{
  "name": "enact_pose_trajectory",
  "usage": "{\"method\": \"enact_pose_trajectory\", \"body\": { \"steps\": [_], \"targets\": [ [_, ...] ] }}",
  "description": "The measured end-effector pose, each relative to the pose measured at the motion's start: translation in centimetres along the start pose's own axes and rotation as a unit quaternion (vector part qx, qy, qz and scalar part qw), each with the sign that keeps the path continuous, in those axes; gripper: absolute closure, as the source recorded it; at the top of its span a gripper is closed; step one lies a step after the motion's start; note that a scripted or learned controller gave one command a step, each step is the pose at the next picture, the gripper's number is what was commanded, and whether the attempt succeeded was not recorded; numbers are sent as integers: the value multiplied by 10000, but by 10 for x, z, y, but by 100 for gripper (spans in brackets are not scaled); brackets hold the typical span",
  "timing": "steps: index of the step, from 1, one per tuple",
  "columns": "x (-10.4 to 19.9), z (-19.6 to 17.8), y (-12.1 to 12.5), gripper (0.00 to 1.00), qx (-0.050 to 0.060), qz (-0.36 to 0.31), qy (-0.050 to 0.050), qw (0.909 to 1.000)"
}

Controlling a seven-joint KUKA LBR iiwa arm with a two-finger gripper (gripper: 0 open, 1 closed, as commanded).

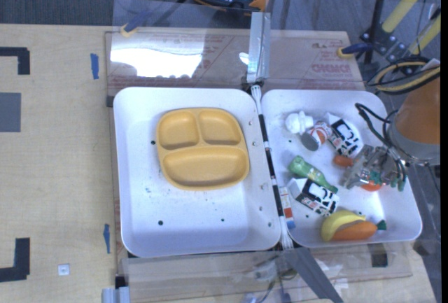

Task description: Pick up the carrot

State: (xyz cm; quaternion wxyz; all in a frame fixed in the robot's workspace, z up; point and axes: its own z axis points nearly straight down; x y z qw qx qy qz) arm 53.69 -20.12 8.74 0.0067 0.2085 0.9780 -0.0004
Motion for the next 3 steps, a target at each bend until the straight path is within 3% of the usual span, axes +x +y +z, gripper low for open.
{"method": "enact_pose_trajectory", "body": {
  "steps": [1, 2, 3],
  "targets": [
    [-67, -147, 5, 100, 6, 738, 31, 9973],
    [-102, -236, 21, 100, 8, 2134, 10, 9770],
    [-116, -165, 28, 100, 1, -65, 54, 10000]
  ]
}}
